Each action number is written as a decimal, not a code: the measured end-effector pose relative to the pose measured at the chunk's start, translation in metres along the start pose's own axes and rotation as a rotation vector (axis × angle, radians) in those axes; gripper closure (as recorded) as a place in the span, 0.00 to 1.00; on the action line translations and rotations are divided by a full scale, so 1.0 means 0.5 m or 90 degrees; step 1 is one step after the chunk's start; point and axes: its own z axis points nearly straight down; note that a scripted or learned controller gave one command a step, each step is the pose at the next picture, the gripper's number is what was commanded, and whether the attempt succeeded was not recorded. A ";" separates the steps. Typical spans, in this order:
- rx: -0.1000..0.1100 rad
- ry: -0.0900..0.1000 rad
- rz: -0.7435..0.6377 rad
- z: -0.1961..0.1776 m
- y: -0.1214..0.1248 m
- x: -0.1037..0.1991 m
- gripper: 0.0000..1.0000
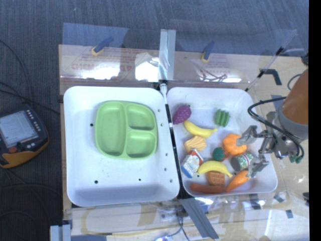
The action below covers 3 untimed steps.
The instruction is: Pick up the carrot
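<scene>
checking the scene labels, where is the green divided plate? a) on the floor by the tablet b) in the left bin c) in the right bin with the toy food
b: the green divided plate lies flat in the left bin, apart from the toy food in the right bin.

Toy carrot (pixel 237 181) looks like smooth, slightly glossy plastic, same as the green divided plate (pixel 126 129); the white bins (pixel 80 185) look glossy plastic too.

Arm (pixel 297 104) cut off at the right edge; carrot (pixel 237 180) tip partly behind the pincer (pixel 255 150).
</scene>
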 end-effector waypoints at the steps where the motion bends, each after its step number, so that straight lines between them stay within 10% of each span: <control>1: 0.000 -0.015 -0.001 0.202 0.033 -0.011 0.00; 2: 0.003 -0.014 -0.002 0.181 0.032 -0.012 1.00; 3: -0.007 -0.002 -0.140 0.158 -0.030 -0.014 1.00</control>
